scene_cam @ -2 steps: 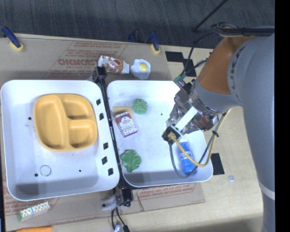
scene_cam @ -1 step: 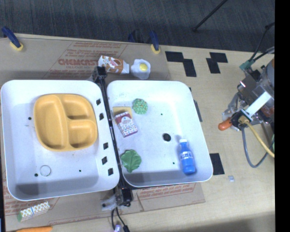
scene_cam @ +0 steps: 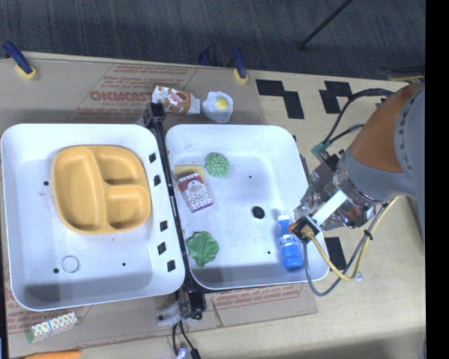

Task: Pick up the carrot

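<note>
An orange, carrot-coloured thing (scene_cam: 54, 354) lies at the bottom left edge of the view, on the bench outside both bins, mostly cut off. My gripper (scene_cam: 313, 214) hangs over the right rim of the right bin (scene_cam: 284, 137), far from that orange thing. It sits just above and to the right of a blue bottle (scene_cam: 289, 251) lying in the bin's near right corner. Nothing shows between the gripper and the bottle.
The right bin also holds a green round ball (scene_cam: 217, 164), a red and yellow packet (scene_cam: 194, 190), a green leafy piece (scene_cam: 202, 247) and a small black disc (scene_cam: 258, 213). A yellow divided plate (scene_cam: 101, 187) lies in the left bin (scene_cam: 22, 275). A small carton (scene_cam: 170, 99) and an egg-like toy (scene_cam: 218, 106) sit behind the bins.
</note>
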Available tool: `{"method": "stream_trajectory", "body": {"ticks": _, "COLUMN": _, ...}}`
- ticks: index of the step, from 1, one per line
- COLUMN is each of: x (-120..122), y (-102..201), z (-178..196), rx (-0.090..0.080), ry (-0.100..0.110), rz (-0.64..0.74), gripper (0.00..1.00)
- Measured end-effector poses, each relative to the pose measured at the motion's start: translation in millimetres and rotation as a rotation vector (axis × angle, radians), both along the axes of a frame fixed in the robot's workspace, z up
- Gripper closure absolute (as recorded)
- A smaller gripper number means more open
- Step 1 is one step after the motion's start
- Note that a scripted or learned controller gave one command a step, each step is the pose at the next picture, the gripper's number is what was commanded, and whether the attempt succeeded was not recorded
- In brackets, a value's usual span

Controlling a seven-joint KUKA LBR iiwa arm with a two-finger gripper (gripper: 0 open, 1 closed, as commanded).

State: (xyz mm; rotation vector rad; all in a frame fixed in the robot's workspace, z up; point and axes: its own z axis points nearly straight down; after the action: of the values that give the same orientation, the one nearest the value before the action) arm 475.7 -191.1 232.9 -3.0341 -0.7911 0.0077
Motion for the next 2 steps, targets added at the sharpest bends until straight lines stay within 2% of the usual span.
{"method": "stream_trajectory", "body": {"ticks": 1, "x": 17, "y": -15, "z": 76, "rx": -0.002, "ry": -0.004, "rz": 0.345, "gripper": 1.0}}
{"method": "stream_trajectory", "body": {"ticks": 2, "x": 0, "y": 29, "z": 30, "rx": 0.002, "ry": -0.003, "rz": 0.58, "gripper": 1.0}}
